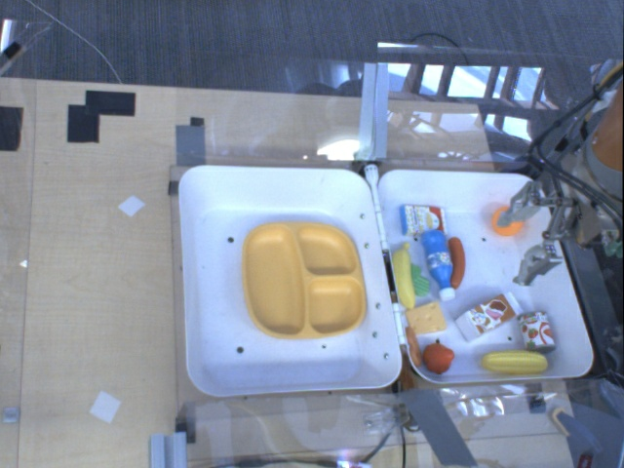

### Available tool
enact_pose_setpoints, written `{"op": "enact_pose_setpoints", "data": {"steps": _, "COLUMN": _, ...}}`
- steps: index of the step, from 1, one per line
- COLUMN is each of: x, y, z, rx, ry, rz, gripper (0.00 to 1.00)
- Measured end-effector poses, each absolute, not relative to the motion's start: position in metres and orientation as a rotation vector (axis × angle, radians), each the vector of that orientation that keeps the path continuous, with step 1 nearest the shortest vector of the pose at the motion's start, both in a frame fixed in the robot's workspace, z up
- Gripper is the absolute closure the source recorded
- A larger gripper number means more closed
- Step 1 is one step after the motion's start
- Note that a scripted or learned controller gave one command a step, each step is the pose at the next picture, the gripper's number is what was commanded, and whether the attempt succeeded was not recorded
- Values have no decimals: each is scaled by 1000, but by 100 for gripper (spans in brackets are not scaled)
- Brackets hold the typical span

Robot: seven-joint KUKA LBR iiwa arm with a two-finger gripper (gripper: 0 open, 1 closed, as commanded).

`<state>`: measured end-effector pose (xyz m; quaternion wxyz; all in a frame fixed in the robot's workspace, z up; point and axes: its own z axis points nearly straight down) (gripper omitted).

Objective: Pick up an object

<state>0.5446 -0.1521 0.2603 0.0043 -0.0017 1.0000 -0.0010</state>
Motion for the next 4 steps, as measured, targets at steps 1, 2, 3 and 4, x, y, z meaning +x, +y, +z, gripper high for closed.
{"op": "enact_pose_setpoints", "data": {"steps": 1, "x": 584, "y": -141, "z": 289, "rx": -255, "ry": 3119, "rz": -3, "gripper": 0}}
{"op": "enact_pose_setpoints", "data": {"steps": 2, "x": 564, "y": -164, "z": 277, "rx": -254, "ry": 3123, "rz": -4, "gripper": 0}}
{"op": "enact_pose_setpoints", "data": {"steps": 3, "x": 530, "y": -129, "z": 148, "rx": 260, "ry": 3128, "rz": 2, "gripper": 0}}
{"op": "enact_pose_setpoints", "data": {"steps": 4, "x": 600, "y": -86, "z": 100, "rx": 641, "ry": 3066, "rz": 2, "gripper": 0}}
